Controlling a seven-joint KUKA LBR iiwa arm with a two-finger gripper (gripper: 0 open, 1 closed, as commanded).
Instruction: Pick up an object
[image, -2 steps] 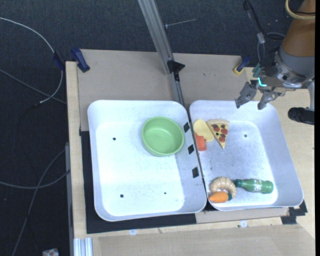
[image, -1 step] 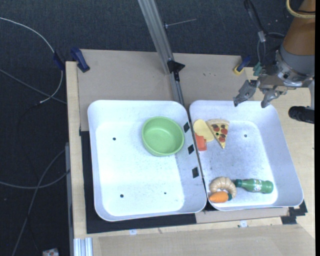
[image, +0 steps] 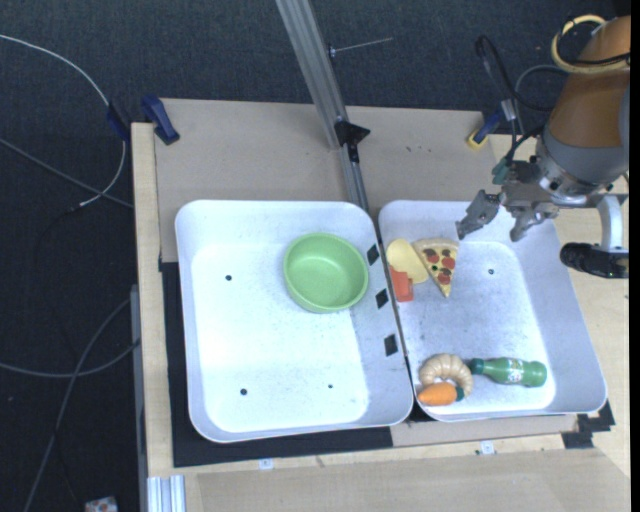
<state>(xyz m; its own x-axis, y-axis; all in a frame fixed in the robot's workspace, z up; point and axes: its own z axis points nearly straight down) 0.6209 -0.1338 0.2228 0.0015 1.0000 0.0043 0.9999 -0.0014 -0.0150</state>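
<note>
The grey arm with the orange band is seen reaching in from the right, its wrist angled down over the far edge of the right shallow white bin (image: 560, 300). The two-finger gripper (image: 503, 220) is held above the bin's far part, its dark fingers spread apart with nothing between them.

In the right bin five things are counted: one yellow-and-red plastic piece (image: 403, 268) against the near-left wall, one pizza-slice toy (image: 438, 264) just beside it, one croissant toy (image: 445, 370), one orange carrot toy (image: 436, 395) touching the croissant, and one green plastic bottle (image: 510, 372).

In the left shallow white bin (image: 250, 370) one green round bowl (image: 325, 271) is found upright.
</note>
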